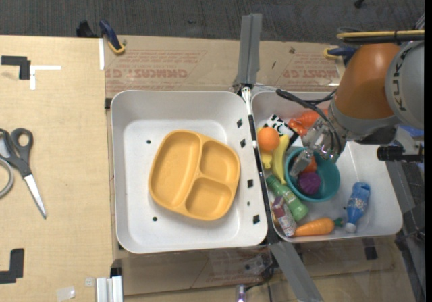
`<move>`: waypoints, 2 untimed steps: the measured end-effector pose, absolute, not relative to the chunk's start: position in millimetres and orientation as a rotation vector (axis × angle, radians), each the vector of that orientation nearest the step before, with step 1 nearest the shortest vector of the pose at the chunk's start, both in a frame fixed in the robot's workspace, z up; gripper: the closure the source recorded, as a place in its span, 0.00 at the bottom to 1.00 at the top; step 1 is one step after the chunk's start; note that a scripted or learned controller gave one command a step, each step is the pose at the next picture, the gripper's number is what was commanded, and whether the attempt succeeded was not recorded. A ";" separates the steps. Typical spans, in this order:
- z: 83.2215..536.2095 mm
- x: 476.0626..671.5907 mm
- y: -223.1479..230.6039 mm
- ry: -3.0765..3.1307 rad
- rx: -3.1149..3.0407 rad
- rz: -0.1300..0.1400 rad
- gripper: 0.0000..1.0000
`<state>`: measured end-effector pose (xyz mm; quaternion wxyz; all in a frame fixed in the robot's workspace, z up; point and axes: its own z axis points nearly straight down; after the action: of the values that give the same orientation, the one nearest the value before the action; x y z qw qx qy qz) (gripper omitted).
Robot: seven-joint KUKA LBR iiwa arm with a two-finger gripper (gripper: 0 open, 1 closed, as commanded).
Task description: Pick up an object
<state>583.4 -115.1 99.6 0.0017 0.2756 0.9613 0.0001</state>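
Camera view: gripper [312, 157] over teal bowl [312, 173], frame right; finger state unclear. Purple ball [310, 183] inside looks light, soft; pinch its sides.

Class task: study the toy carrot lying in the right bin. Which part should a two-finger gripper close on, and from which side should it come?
Grip the carrot across its orange middle, coming straight down from above. It lies flat and long near the right bin front wall, so the fingers should probably straddle its narrow width. The blue bottle crowds its green-tipped end.
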 end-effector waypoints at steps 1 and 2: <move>97.5 503.2 -154.0 2.926 1.066 0.002 0.00; 96.5 482.2 -130.5 2.941 1.051 -0.002 0.00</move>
<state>482.2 -130.5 96.5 0.0091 0.3366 0.9416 -0.0008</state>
